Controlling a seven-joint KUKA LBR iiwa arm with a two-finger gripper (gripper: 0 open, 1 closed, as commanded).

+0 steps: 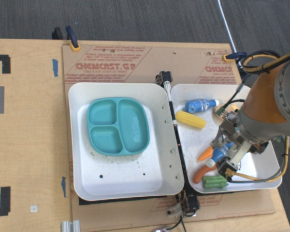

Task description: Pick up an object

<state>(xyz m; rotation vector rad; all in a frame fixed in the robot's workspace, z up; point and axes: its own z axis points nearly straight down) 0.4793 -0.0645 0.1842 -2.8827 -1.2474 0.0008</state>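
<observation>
The right bin (261,170) holds a blue bottle (201,105) at the back, with a yellow corn cob (191,120) just in front of it. Nearer the front lie an orange carrot (205,154), a second orange piece (198,174) and a green block (215,181). My gripper (223,153) hangs low over the middle of this bin, reaching in from the right. Its tip sits right beside the carrot and above the green block. A small blue object (221,150) shows at the tip; whether it is held is unclear.
The left bin (82,178) carries a teal divided plate (119,126). A black divider (176,129) runs between the bins. Cables trail from the wrist over the right bin's front right corner. Cardboard and the wooden bench surround both bins.
</observation>
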